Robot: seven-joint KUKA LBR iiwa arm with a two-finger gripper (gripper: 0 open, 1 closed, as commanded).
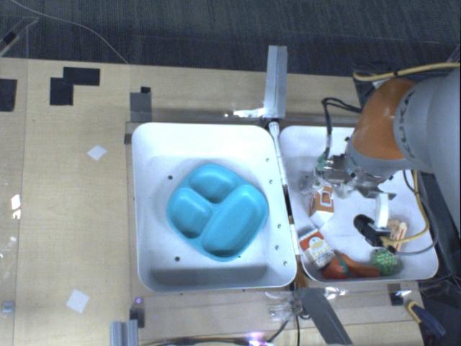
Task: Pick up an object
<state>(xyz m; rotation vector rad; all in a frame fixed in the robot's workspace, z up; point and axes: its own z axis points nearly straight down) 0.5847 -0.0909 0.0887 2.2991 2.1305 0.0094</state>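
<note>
My gripper (325,182) hangs over the upper left part of the right bin (425,265), below the orange band of the arm. Directly under and in front of it is an orange and white carton (322,202), standing tilted; the view does not show whether the gripper touches it. Near the bin's front left lies a small red and white box (316,249). Beside that box lie a red-orange carrot-like thing (350,268) and a green lumpy thing (386,261) along the front wall.
The left bin (151,157) holds a blue sectioned plate (217,210) in its middle. A metal divider post (276,85) rises between the bins at the back. A pale wooden piece (397,231) sits by the right bin's right side.
</note>
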